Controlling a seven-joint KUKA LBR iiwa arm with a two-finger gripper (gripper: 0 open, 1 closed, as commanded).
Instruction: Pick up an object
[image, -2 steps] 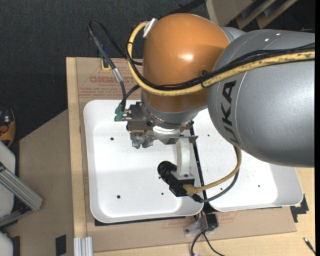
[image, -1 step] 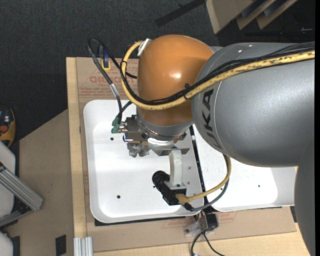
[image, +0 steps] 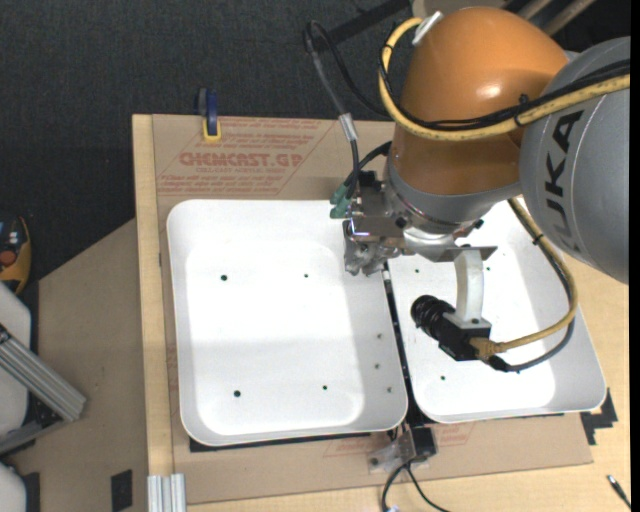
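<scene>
Jaws, grip state indiscernible, low over the left bin's (image: 200, 300) far right edge, under the arm's orange wrist (image: 470, 90).

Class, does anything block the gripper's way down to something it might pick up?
Nothing visible does. The gripper hangs over the seam between the bins; the left bin floor beside it is plain white with small dark dots. The arm covers part of the right bin, hiding the floor there.
</scene>
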